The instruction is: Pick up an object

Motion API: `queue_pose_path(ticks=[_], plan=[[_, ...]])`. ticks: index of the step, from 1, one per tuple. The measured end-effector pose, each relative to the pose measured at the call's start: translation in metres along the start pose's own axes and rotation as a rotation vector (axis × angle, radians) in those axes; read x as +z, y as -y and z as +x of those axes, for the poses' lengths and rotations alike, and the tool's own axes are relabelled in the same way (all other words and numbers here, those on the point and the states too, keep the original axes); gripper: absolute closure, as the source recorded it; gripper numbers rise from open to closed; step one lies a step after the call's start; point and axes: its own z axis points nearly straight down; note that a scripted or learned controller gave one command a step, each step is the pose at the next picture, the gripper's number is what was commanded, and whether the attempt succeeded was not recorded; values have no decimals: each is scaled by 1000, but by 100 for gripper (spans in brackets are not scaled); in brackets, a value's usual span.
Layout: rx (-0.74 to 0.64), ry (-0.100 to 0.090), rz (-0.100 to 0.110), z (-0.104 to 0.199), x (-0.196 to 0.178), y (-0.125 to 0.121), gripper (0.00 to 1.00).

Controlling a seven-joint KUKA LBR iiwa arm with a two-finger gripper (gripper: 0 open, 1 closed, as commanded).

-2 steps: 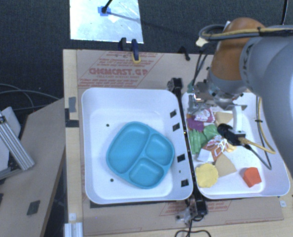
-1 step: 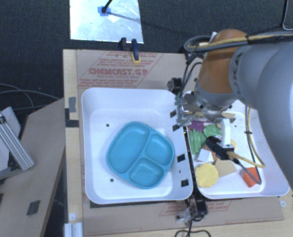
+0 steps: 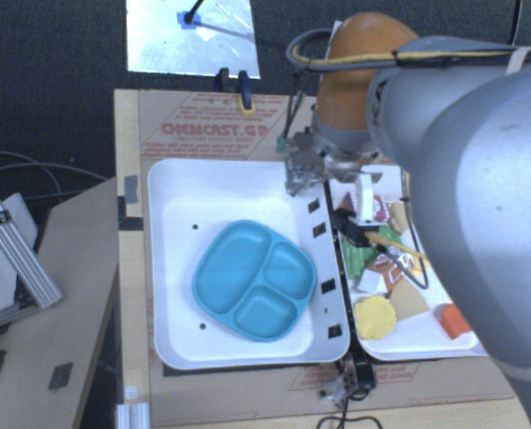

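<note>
A blue divided plate point(image 3: 254, 278) lies flat in the left bin point(image 3: 181, 239). The right bin point(image 3: 426, 342) holds several small things: a yellow round piece point(image 3: 375, 317), a tan wedge point(image 3: 408, 302), an orange block point(image 3: 454, 321), a green piece point(image 3: 357, 257) and a white-and-red item point(image 3: 366, 199). My gripper point(image 3: 303, 179) hangs over the far end of the wall between the two bins, above the left bin's back right corner. I see nothing in it.
The big grey arm point(image 3: 471, 159) covers the right bin's far and right side. A cardboard sheet point(image 3: 212, 128) lies under the bins. Behind it are a shiny metal plate point(image 3: 191, 25) and two clamps point(image 3: 234, 85).
</note>
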Motion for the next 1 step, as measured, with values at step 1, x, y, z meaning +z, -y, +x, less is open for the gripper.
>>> queue_pose_path(ticks=[1], plan=[[3, 2, 6, 28, 46, -11, 100]])
